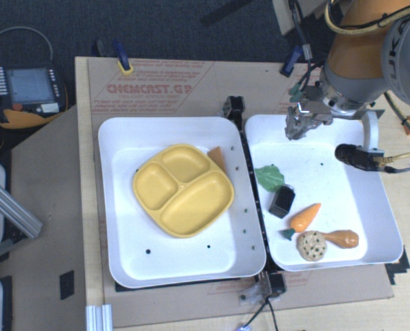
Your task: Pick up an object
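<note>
At the far left of the frame you see a handheld control pendant (27, 92) with a lit screen, lying off the worktop. The worktop (157, 88) itself is a brown board printed with red lettering, and a blue-and-yellow clamp (123, 58) grips its upper edge.

The left bin (115, 205) holds a yellow divided plate (183, 188) with three compartments, sitting roughly in the middle. A small orange-brown piece (217, 158) pokes out from under the plate's upper right rim; you cannot tell what it is.

Black clips (234, 107) sit at the seam between the two bins, one at the top and one at the bottom.

In the right bin (381, 212), the objects cluster in the lower left part. A green leaf-like piece (269, 178) lies near the left wall, with a small black block (282, 201) just below it. Right of the block lies an orange carrot (305, 216), tilted. Below it a round speckled cookie (311, 246) touches a brown drumstick (342, 238), which points toward the right.

The gripper (300, 126) hangs over the upper left corner of the right bin, well apart from those objects. Nothing is visible between its fingers, and you cannot tell how far apart they stand. A black cylindrical part (357, 156) juts out at the bin's right side, below the grey and orange arm (367, 40) in the upper right.
</note>
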`<state>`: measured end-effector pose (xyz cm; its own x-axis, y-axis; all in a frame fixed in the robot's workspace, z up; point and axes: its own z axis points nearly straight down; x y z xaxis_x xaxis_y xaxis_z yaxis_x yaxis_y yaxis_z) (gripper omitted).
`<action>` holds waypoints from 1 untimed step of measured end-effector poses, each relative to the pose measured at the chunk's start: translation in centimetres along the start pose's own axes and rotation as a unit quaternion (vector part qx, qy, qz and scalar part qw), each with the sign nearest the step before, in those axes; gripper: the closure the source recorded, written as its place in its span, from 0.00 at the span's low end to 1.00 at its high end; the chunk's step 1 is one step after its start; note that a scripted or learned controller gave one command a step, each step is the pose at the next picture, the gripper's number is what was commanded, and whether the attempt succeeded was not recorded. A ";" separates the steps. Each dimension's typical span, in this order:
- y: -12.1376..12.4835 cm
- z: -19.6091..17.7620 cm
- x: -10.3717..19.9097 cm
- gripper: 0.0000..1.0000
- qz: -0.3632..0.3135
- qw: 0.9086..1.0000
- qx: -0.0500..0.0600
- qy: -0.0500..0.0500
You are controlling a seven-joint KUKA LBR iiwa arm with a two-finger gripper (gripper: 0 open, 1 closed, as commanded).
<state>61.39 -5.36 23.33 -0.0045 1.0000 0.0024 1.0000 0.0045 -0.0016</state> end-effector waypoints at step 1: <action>-3.1 -0.2 5.2 1.00 0.000 1.000 0.001 0.000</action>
<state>58.28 -0.18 23.54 -0.0053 1.0000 0.0025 1.0000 0.0053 -0.0034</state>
